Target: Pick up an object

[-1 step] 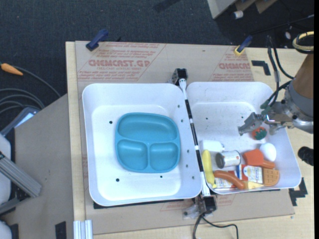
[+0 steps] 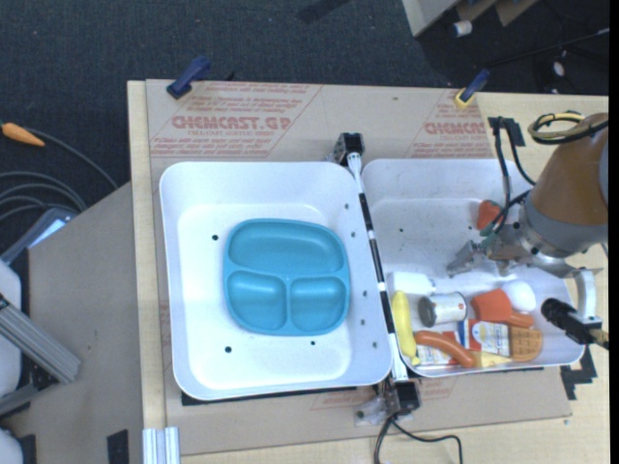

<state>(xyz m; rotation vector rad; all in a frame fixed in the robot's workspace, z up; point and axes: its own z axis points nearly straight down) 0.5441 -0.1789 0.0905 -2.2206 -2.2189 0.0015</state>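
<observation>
The grey arm with the orange band [image 2: 571, 177] reaches in from three o'clock over the right-hand shallow white bin [image 2: 426, 187], its upper part cut off by the frame edge. The gripper [image 2: 474, 257] hangs low in that bin, near its centre, and whether it is apart or together I cannot tell at this slant, nor is anything visibly in it. The objects crowd the bin's six o'clock end: a yellow banana-shaped piece [image 2: 400, 315], a silver can lying on its side [image 2: 443, 309], a long orange carrot-like piece [image 2: 448, 347], an orange block [image 2: 493, 304], a white egg-shaped object [image 2: 520, 295], and a printed carton [image 2: 491, 337] partly buried beneath them. A small orange-red thing [image 2: 486, 214] peeks out at the arm's nine o'clock, half hidden. The left-hand white bin [image 2: 184, 259] holds a blue three-compartment plastic plate [image 2: 286, 276] on the cardboard-topped table [image 2: 242, 119].
</observation>
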